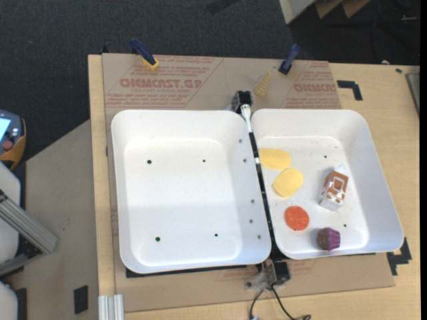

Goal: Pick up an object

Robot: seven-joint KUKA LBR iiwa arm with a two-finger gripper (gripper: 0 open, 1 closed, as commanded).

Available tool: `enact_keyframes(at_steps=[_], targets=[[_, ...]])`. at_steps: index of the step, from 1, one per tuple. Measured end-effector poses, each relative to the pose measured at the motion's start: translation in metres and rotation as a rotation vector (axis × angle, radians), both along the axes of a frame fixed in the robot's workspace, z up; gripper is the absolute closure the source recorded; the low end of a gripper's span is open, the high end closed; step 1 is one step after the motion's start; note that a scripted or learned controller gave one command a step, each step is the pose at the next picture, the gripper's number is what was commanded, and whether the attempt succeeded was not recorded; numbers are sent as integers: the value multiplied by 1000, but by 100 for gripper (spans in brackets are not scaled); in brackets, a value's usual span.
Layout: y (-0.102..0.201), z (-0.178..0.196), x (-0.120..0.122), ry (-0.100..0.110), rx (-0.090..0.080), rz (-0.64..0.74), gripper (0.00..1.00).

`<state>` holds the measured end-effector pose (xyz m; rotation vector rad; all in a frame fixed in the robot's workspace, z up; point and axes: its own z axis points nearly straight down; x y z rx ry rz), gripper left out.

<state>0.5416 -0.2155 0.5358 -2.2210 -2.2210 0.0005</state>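
The right bin (373,172) holds several small objects. A flat yellow piece (274,158) lies near its left wall, and a second rounder yellow piece (288,183) sits just below it. An orange-red round object (297,219) rests nearer the front. A small white and brown carton (334,189) stands to the right of the yellow pieces. A dark purple object (327,239) sits at the bin's front edge.
The left bin (133,179) lies beside the right one, their rims meeting along a black divider (257,172). Blue clamps (144,54) (289,59) hold the cardboard base at the back. A cable (270,292) trails off the front edge.
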Motion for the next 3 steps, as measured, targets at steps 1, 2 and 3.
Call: enact_keyframes(at_steps=[1, 2, 3], targets=[[17, 0, -21, 0, 0, 1, 100], [48, 0, -64, 0, 1, 2, 100], [-12, -1, -63, -4, -5, -5, 100]])
